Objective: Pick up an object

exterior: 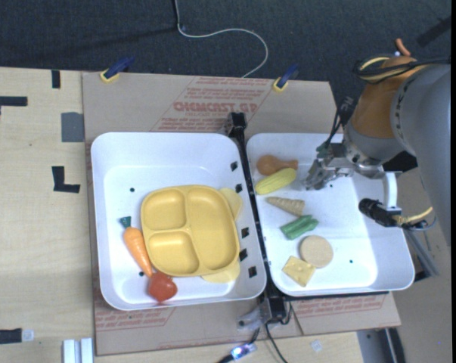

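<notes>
1. Hanging over the right bin [379, 274], the gripper [316, 176] sits just right of the corn cob [276, 181]; whether it is wide or narrow cannot be told.
2. Below the corn cob lie a cone [286, 203], green pod [298, 226], round cracker [316, 251] and cheese wedge [298, 270].

Arm appearance, overhead camera.
Bulky smooth grey arm housing [432, 127] with a glossy orange band [375, 112] set just left of it. Yellow and black cables [380, 64] loop over the top of the orange band. Below the band sits a small metallic two-finger gripper [316, 177], grey and dark. A black cylindrical fitting [379, 212] with a yellowish cable trails below the grey housing.
</notes>
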Robot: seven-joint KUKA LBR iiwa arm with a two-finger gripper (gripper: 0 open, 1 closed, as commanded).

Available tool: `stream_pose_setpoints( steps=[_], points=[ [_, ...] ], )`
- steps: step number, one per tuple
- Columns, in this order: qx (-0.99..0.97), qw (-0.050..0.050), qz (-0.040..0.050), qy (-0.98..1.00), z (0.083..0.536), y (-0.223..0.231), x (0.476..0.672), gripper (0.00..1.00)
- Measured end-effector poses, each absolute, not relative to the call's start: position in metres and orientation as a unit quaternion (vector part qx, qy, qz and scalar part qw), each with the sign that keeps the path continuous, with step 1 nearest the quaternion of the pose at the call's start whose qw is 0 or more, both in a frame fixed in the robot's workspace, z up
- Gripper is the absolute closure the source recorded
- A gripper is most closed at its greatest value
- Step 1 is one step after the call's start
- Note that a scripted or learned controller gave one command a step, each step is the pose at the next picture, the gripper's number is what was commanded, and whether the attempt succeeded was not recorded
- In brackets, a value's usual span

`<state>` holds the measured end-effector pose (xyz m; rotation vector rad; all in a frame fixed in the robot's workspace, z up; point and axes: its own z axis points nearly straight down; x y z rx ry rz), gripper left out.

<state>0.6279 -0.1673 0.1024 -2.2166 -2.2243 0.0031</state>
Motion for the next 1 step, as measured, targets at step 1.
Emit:
stream_pose_setpoints(
  steps=[1],
  points=[
    [-0.706, -0.001, -0.0009, -0.708, 0.1544, -0.1639, 0.6385, 1.00]
  ],
)
